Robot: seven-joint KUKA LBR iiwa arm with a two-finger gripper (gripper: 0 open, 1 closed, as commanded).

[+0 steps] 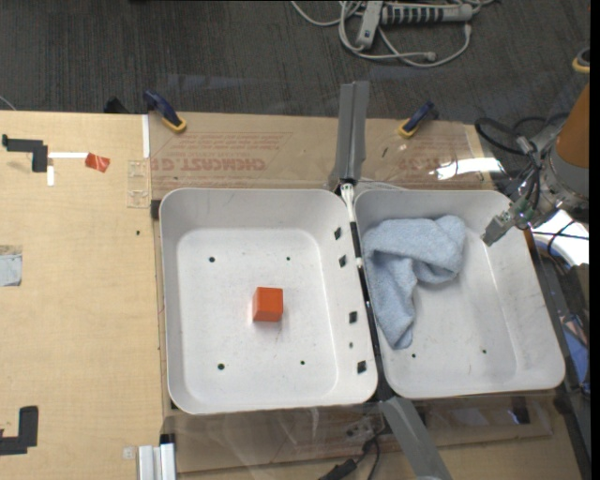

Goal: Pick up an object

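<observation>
From the camera view above the bench, we read one line of large print on the cardboard sheet (281,155) behind the two bins. It runs upside down to the camera and appears to spell "CHEMCAST", followed by letters we cannot make out. The smaller lines printed beside it are too faint to read. Two blue-and-yellow clamps (165,111) grip the sheet's far edge.

The grey arm (574,155) enters at the view's right edge, its orange band partly in frame and cables looping beside it. It slants down and toward the view's left. The gripper (497,229) hangs over the far right corner of the right bin (511,366), a slim dark tip close to the bin's rim. We cannot tell whether the gripper is open or closed, and we see nothing held in it.

Nearest the gripper, just to its left in the view, a pale blue towel (417,262) lies crumpled against the right bin's inner wall, one end trailing toward the camera. The two are near but do not touch.

Well apart from the gripper, beyond the towel and the divider between the bins, an orange-red cube (268,305) sits alone near the middle of the left bin (187,281), flat on the bin's floor.

Farther still, on the wooden bench (66,281) at the view's left, a small red tag (97,162) lies beside a strip of white tape. A power strip (412,13) and its cords rest on the dark floor at the top.
</observation>
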